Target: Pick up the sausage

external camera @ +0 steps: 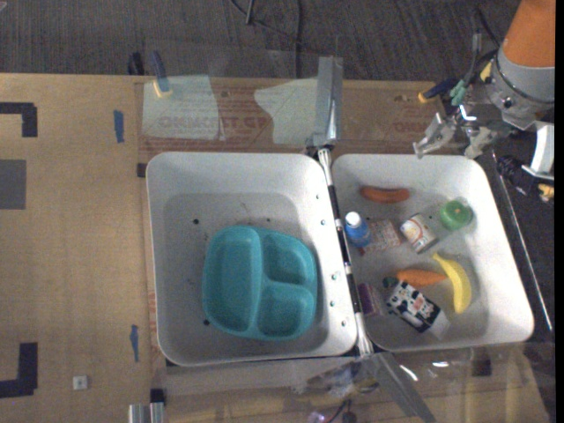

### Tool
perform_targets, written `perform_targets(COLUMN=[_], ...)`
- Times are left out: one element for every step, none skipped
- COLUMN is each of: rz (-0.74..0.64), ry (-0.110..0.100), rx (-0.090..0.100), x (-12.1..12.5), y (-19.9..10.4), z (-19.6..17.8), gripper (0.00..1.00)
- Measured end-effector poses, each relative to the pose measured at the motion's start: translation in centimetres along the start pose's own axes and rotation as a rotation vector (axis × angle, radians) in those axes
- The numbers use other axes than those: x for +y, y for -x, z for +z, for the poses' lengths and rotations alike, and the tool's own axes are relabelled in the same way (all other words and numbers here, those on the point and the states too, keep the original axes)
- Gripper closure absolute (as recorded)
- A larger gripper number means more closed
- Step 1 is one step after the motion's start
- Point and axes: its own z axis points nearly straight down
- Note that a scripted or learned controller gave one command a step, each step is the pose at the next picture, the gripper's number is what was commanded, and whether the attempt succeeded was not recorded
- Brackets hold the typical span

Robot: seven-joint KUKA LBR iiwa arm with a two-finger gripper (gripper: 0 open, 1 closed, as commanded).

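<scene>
The black and white carton (414, 307) lies nearest, at the front of the right bin (507, 263). All places here are told from the sausage (385, 194), which lies flat at the far end of that bin, close to its back wall. The carton is well in front of the sausage. A carrot (421, 278) lies just behind the carton, and a banana (456, 282) curves just beside the carrot, on the side away from the plate. Closer to the sausage are a small can (416, 233) and a green cup (456, 214), both in front of it and toward the arm's side. A bottle with a blue cap (357, 228) stands just in front of the sausage, by the wall between the bins. A teal plate (260, 282) with three parts sits in the left bin (176, 192), well apart from the sausage. The gripper (448, 137) hangs above the back rim of the right bin, beyond the sausage and not touching it. Its fingers look spread apart, with nothing between them.
</scene>
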Motion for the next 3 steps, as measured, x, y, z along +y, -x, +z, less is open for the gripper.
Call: perform_targets(rz=[-0.226,-0.264,-0.259], ry=[0.006,0.036,0.041], rx=[-0.001,-0.006,-0.015], x=[2.6,1.4,1.5], y=[-3.6,-3.0,-2.4], z=[16.7,17.9,16.7], gripper=[0.00,0.00,1.00])
